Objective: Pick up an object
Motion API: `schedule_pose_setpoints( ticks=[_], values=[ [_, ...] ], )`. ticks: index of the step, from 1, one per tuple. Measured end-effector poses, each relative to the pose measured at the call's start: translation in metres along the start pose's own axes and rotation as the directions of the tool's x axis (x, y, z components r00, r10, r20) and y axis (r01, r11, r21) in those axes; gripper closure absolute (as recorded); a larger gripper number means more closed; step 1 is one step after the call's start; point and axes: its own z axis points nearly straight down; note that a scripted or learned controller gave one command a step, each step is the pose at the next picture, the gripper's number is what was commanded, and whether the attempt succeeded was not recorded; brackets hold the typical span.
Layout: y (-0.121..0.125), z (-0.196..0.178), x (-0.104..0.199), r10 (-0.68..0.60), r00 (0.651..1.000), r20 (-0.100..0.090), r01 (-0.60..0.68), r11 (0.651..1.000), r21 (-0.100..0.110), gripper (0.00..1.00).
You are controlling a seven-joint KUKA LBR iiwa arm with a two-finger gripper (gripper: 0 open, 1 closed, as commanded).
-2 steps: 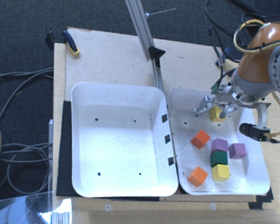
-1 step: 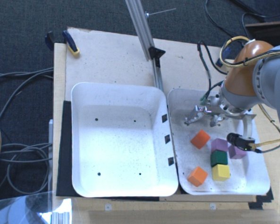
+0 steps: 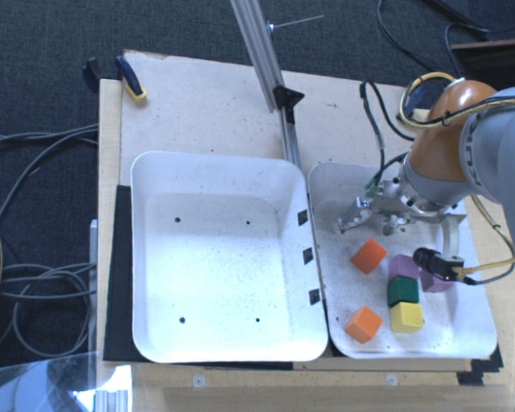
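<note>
Judging by their look, the blocks in the right bin (image 3: 328, 192) are small, stiff and light, probably painted wood or foam, so you need little force; take one across two flat opposite faces. You have five or so to choose from: an orange cube (image 3: 369, 255) nearest the gripper, a second orange cube (image 3: 364, 323) toward the bin's front edge, and a tight cluster of a purple block (image 3: 403, 268), a green cube (image 3: 402, 291) and a yellow cube (image 3: 406, 317) that touch one another. The upper orange cube stands apart from the rest, which likely makes it your easiest target; the clustered ones leave little room beside them. The gripper (image 3: 361, 218) hangs over the back part of the right bin, just above and to the left of that orange cube, with the arm bent down from the right. Whether it is spread or closed you cannot tell from this angle, and nothing is seen between its tips. The left bin (image 3: 155, 173) lies well apart.
</note>
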Motion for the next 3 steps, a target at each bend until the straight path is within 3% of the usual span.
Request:
schedule_pose_setpoints(
  ticks=[1,3],
  values=[
    [0.001,-0.013,0.0,0.0,1.0,0.001,0.0,1.0,-0.005,1.0],
    [-0.004,-0.119,0.0,-0.002,1.0,0.002,0.002,1.0,-0.012,1.0]
  ],
)
